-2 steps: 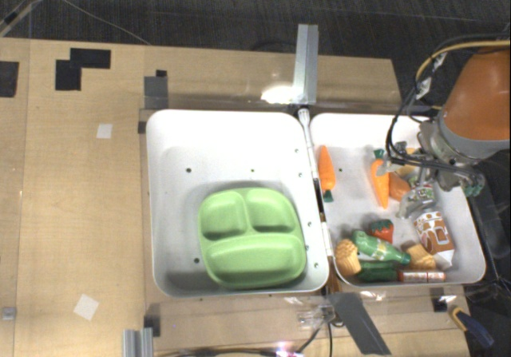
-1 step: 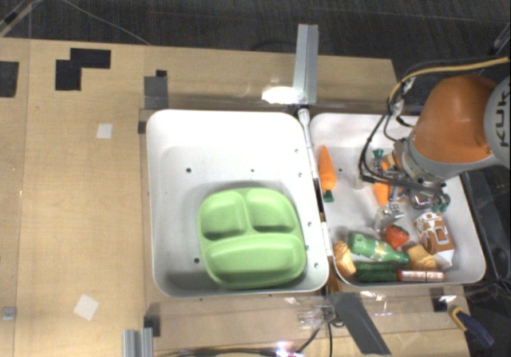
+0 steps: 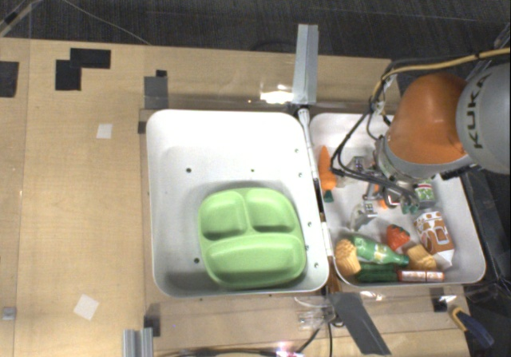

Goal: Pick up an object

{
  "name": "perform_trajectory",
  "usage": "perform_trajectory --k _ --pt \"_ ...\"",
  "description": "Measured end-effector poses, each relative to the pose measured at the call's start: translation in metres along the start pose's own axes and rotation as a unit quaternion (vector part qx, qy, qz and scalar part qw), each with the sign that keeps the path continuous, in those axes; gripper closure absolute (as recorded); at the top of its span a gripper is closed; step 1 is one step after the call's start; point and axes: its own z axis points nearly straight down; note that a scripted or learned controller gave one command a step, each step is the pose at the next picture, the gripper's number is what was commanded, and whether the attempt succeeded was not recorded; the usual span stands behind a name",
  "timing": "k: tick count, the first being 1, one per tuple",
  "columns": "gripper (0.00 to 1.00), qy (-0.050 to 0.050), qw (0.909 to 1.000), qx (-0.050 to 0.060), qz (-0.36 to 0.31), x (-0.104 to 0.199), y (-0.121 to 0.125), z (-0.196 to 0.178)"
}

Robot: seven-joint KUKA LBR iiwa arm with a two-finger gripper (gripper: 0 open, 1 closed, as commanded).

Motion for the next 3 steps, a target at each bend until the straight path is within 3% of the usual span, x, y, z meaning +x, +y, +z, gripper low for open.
perform_trajectory --k 1,2,3 --pt "0.00 -0.002 0.9996 0.000 0.029 0.021 0.000 -0.001" --pt "0.00 0.001 0.9982 0.000 0.061 -0.020 0.002 0.001" --pt "0.00 -0.001 0.9947 -0.001 0.103 0.021 -0.005 -0.001"
